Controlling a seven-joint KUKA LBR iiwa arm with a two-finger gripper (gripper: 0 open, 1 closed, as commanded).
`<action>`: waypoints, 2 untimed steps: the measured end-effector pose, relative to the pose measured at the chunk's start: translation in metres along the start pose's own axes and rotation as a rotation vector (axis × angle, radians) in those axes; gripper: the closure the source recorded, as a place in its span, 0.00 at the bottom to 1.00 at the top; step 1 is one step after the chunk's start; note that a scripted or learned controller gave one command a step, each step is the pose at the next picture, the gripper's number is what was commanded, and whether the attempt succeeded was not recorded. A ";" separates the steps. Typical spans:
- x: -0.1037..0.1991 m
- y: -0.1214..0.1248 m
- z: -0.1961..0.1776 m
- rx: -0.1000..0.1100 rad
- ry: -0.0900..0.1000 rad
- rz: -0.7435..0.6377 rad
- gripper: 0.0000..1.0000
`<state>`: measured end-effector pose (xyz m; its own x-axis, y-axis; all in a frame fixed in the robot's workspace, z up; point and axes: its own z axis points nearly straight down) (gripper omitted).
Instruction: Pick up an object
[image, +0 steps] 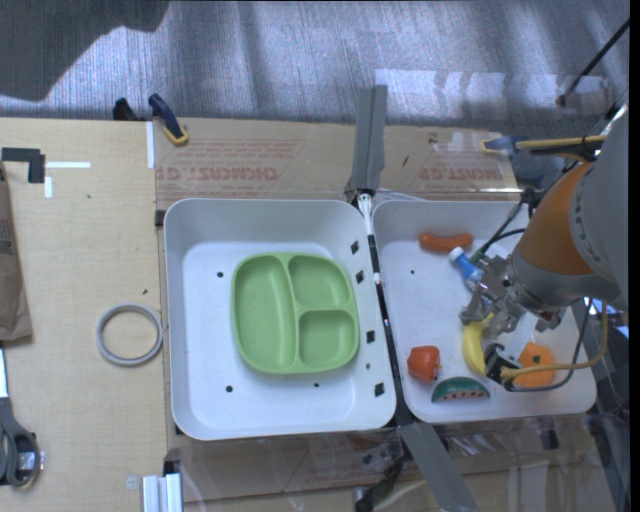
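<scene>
While the arm reaches into the right bin, its gripper hangs just over the banana; whether it is open, I cannot tell. Near the banana lie a red pepper, a watermelon slice, an orange and a carrot. A green plate sits in the left bin.

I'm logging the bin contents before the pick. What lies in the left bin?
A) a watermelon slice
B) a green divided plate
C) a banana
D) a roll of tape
B: the green divided plate lies flat in the left bin, while the banana and watermelon slice lie in the right bin.
</scene>
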<state>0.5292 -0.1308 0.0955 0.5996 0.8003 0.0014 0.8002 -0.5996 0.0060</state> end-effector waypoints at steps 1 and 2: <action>0.035 0.034 0.000 0.000 0.000 0.307 1.00; 0.128 0.020 -0.096 0.006 -0.006 0.724 1.00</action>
<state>0.6216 -0.0402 0.1917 0.9793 0.2026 -0.0025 0.2026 -0.9793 0.0002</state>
